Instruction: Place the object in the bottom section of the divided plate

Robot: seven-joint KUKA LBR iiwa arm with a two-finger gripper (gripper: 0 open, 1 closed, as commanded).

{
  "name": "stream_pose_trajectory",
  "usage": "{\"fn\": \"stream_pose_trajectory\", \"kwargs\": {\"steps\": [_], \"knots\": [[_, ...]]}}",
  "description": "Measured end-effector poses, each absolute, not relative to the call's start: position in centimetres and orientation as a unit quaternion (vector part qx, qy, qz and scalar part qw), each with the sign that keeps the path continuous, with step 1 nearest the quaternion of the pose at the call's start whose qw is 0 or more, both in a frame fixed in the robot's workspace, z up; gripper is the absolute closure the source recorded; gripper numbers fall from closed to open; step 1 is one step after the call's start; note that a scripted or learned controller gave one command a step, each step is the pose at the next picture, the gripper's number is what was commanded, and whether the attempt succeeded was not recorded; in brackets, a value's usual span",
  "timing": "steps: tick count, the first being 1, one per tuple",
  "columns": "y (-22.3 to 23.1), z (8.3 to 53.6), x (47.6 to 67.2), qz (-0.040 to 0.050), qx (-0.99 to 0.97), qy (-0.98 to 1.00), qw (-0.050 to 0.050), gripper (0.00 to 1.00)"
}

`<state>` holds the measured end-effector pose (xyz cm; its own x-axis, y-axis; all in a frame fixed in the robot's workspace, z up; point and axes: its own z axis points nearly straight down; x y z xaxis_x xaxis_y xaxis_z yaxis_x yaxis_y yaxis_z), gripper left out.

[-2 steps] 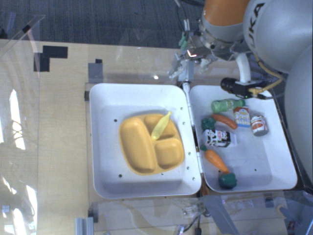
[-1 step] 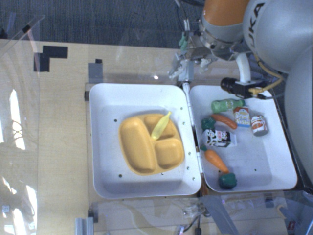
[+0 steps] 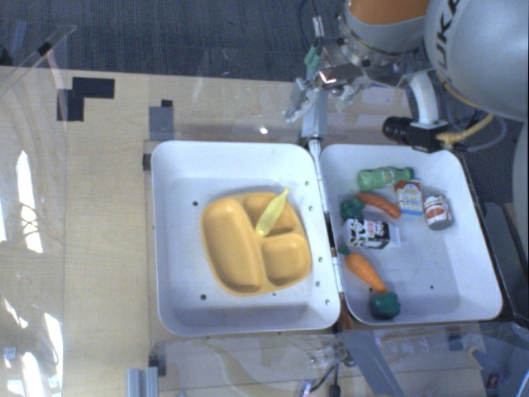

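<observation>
A yellow divided plate [image 3: 248, 255] lies in the left white bin [image 3: 178, 222]. It has one long section on its left and two smaller ones on its right. A slim pale-yellow object [image 3: 273, 212] lies tilted in the upper right section, with its tip over the plate's far rim. My gripper [image 3: 312, 112] hangs above the far edge of the bench, over the seam between the two bins. It is well clear of the plate and I see nothing held under it.
The right bin [image 3: 471, 246] holds a green bottle [image 3: 384, 176], two small cans [image 3: 438, 212], an orange-red vegetable [image 3: 378, 205], a black-and-white carton [image 3: 368, 234], a carrot [image 3: 365, 271] and a dark green piece [image 3: 384, 304]. The arm's body fills the top right.
</observation>
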<state>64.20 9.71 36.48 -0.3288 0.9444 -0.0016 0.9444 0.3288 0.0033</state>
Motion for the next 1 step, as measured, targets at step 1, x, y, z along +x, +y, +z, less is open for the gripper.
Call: {"fn": "stream_pose_trajectory", "kwargs": {"steps": [1], "knots": [[11.13,43.35,61.36,0.0006,0.733,0.68,0.001,0.0]]}}
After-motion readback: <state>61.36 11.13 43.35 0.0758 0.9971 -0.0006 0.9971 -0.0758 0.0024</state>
